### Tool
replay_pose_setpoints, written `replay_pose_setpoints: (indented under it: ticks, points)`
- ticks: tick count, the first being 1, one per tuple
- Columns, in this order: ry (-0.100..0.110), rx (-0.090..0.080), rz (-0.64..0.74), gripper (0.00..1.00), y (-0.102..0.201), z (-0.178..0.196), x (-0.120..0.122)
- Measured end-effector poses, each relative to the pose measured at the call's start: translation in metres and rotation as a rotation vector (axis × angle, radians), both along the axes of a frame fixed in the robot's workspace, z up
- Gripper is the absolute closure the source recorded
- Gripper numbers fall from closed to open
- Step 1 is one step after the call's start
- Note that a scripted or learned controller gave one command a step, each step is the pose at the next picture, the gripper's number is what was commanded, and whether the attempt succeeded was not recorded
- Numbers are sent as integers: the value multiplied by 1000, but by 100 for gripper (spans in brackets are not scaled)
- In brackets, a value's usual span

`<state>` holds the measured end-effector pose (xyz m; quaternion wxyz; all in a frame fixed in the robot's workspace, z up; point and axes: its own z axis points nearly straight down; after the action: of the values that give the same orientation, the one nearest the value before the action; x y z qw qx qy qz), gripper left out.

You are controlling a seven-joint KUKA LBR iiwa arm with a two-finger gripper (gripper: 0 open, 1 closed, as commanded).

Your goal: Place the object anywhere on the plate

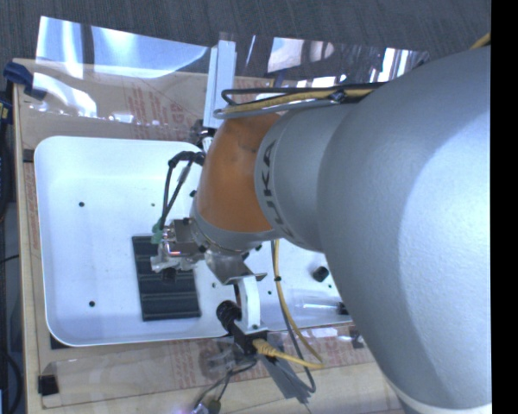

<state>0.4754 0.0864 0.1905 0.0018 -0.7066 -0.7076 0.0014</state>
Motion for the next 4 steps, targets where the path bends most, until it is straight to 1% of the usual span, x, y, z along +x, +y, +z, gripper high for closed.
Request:
replay_pose_setpoints:
  ticks: [1, 2, 3, 4]
  points:
    - [4, -3, -125, 100, 59, -70, -1]
    - [-3, 0, 81, 100, 2, 1, 8]
    - [4, -2, -60, 100, 88, -93, 11]
    - [-2, 0, 339, 100, 7, 1, 1]
